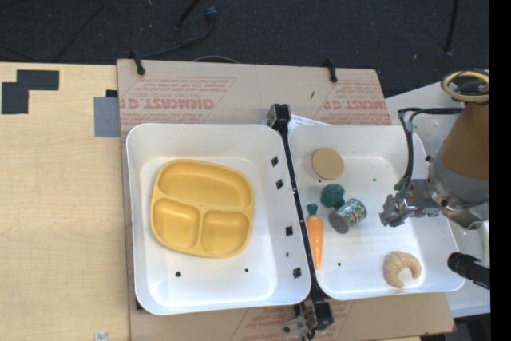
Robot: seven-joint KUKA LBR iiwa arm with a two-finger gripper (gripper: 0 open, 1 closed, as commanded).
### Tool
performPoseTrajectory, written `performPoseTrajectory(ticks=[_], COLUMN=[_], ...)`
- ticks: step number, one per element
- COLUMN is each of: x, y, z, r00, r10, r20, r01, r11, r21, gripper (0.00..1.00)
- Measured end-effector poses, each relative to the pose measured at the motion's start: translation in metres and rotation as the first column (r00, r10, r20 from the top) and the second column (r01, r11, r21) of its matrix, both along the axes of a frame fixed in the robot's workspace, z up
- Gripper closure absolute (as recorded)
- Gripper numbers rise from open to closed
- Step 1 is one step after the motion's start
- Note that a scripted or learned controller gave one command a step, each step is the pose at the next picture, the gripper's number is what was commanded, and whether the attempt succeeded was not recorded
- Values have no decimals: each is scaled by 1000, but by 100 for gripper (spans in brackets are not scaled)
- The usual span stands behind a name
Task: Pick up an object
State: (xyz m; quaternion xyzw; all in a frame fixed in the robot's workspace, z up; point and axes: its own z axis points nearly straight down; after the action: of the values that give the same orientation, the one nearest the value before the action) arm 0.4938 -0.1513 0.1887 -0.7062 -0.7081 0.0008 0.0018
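Toward the right bin's (359,283) right edge: gripper (397,209), low over the floor, jaw state cannot be told. Candidates loose beside it: can (349,215), croissant (402,267), carrot (314,240), broccoli (332,194), cookie (327,164). Left bin (160,283): yellow tray (203,208).

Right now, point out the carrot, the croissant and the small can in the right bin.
carrot (315,240): camera view, middle of its orange body.
croissant (402,267): camera view, middle of its curved tan body.
small can (348,215): camera view, its green label side.
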Motion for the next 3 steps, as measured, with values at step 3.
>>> performPoseTrajectory(ticks=[3], x=[21], y=[97], z=[22], r00=[1000], r10=[2], r20=[-5], r01=[-2], r11=[1000], r21=[1], gripper=[100])
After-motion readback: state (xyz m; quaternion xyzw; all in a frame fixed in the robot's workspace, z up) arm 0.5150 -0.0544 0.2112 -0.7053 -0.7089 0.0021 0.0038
